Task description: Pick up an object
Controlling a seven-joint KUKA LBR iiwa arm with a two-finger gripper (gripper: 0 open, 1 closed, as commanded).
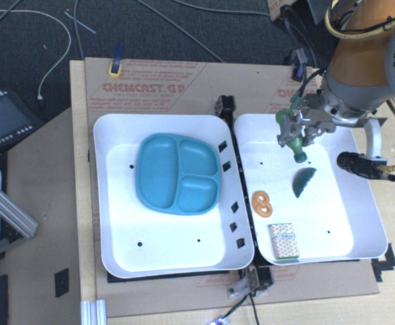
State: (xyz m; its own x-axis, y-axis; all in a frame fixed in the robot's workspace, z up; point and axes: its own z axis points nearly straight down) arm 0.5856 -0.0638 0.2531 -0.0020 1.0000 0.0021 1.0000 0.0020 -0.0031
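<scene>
The desk (82, 202) carries two shallow white bins side by side. The left bin (116, 242) holds a blue divided plate (178, 174), lying flat in the middle of the frame's left-centre. The right bin (360, 229) sits in the right-centre of the frame and holds three small things: a dark green piece (304, 181) near its middle, a pretzel-shaped orange ring (262, 204) close to the bin's left wall, and a small patterned box (283, 241) near the bin's lower edge, just below and right of the ring.

The arm (363, 53) enters from the upper right of the frame, its orange band visible above the wrist. The gripper (297, 149) hangs over the upper part of the right bin, above and slightly left of the dark green piece and apart from it. A small green shape sits at its tip, but the view is too coarse to say whether that is part of the tool or a held thing, so the state of the jaws cannot be told from here.

Loose cables (62, 19) trail across the dark floor at the upper left of the frame.
</scene>
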